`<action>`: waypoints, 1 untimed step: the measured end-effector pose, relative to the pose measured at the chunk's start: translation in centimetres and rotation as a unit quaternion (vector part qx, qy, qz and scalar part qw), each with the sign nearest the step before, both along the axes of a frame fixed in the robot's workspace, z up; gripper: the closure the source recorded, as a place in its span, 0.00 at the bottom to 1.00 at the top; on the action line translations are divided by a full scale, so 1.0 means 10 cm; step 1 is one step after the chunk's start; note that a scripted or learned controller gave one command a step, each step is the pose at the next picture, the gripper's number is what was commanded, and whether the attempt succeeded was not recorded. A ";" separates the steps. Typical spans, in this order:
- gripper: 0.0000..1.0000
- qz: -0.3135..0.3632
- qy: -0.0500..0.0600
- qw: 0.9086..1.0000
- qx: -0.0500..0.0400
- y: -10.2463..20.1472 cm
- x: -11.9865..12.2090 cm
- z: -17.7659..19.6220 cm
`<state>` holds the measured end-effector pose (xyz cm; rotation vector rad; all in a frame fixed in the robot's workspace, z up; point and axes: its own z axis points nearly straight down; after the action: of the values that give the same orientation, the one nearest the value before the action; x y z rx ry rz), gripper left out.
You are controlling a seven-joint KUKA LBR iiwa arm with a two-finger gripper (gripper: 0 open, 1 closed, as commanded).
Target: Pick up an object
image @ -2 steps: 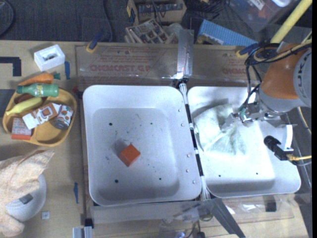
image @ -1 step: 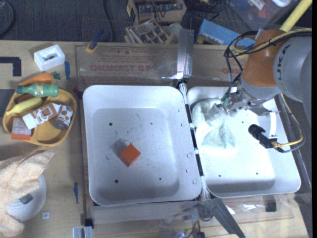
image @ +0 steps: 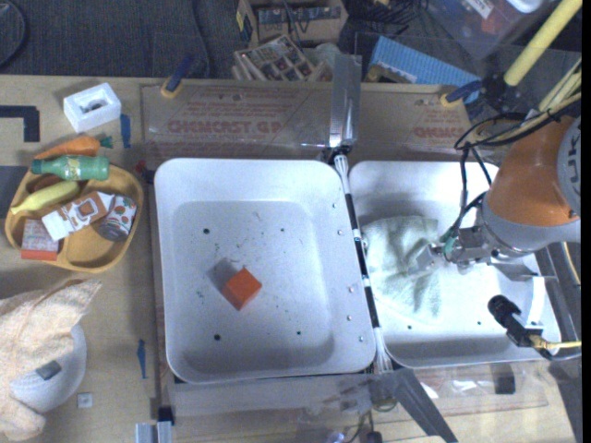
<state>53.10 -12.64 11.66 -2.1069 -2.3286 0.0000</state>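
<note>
Orange block (image: 243,288) sat alone in the left bin (image: 185,201), a little toward 7 o'clock of that bin's centre, resting flat on the floor and well apart from the arm. A pale crumpled cloth (image: 402,257) lay in the right bin (image: 406,340), spread toward its 9 o'clock wall. The gripper (image: 441,249) hung over the right bin at the cloth's 3 o'clock edge, touching or just above it; couldn't tell how it was set.
</note>
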 end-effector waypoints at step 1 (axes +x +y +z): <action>0.00 0.020 -0.006 1.000 -0.002 0.13 0.57 -0.26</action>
<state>58.80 -11.34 9.06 -2.0665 -2.3792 -0.0086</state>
